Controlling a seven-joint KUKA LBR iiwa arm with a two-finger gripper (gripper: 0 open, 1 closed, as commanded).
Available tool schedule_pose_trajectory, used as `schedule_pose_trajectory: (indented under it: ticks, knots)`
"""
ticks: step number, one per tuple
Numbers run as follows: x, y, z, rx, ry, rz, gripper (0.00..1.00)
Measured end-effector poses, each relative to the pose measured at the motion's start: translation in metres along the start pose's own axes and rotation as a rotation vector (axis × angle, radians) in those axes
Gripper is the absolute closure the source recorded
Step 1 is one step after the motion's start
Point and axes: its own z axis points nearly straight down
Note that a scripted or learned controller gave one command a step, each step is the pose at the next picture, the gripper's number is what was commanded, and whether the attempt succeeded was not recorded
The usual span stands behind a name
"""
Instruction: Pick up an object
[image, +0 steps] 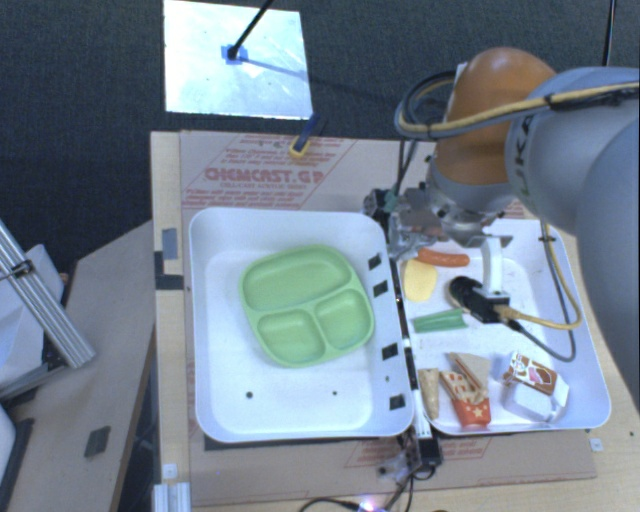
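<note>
- Red sausage (442, 258) lies in the right bin (585, 385), just beside the hand (412, 236).
- Whether the hand is released or clenched, I cannot tell.
- Yellow piece (420, 282) and green stick (438, 321) lie below the hand.
- Green divided tray (306, 304) sits to its left.
</note>
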Motion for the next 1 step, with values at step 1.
schedule_pose_trajectory:
  ticks: [1]
  knots:
    - [-0.0006, -0.0069, 0.0018, 0.002, -0.002, 0.005, 1.00]
